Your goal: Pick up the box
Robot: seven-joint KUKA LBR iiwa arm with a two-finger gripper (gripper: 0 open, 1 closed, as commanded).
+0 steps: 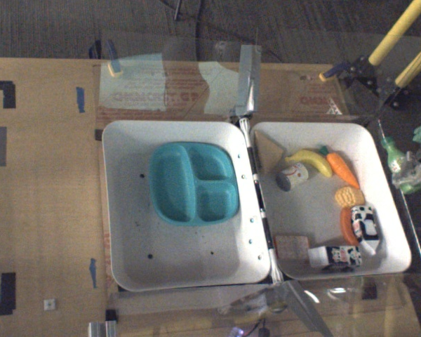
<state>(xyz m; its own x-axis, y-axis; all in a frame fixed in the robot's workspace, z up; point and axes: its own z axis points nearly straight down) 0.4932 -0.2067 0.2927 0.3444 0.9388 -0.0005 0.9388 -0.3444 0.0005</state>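
Observation:
A small tan square box (pixel 292 246) lies flat in the front left corner of the right bin (pixel 379 146). Beside it, along the front wall, a black-and-white cow-patterned carton (pixel 337 257) lies on its side. A second cow-patterned carton (pixel 366 227) lies near the right wall, partly over an orange piece (pixel 346 225).
The right bin also holds a banana (pixel 309 160), a carrot (pixel 340 167), a small grey can (pixel 292 177), an orange waffle (pixel 349 196) and a tan wedge (pixel 268 150). A teal divided plate (pixel 194 182) sits in the left bin (pixel 126 244). Yellow poles (pixel 401 25) stand at the far right.

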